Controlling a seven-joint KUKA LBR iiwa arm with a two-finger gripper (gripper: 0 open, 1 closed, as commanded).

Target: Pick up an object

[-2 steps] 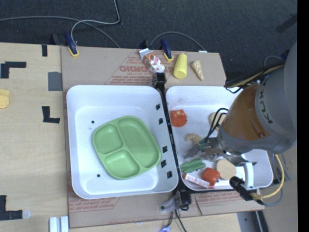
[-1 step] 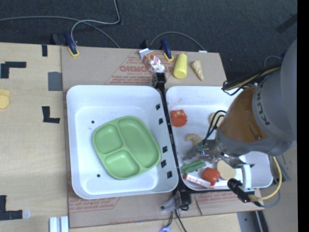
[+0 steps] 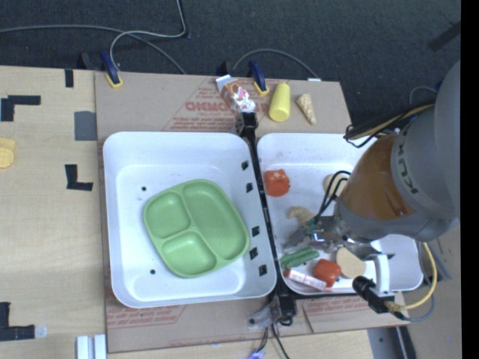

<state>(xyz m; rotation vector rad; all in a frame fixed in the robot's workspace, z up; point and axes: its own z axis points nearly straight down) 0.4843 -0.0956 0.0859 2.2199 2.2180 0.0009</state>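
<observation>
The right bin (image 3: 299, 149) holds several small items: a red fruit-like piece (image 3: 276, 182) near its left wall, a beige lump (image 3: 299, 215), a green pod (image 3: 299, 258), a red round piece (image 3: 326, 271), a red-and-white tube (image 3: 302, 278) and a tan disc (image 3: 350, 263). My gripper (image 3: 310, 234) hangs low in this bin, between the beige lump and the green pod. The arm's orange band (image 3: 382, 185) and grey body cover the bin's right side. I cannot tell whether anything sits between the gripper's tips.
The left bin (image 3: 123, 155) carries a green divided plate (image 3: 196, 227). Behind the bins on the cardboard lie a yellow bottle (image 3: 279, 102), a cone-shaped piece (image 3: 307, 108) and a small wrapped packet (image 3: 238, 96). Cables run along the back.
</observation>
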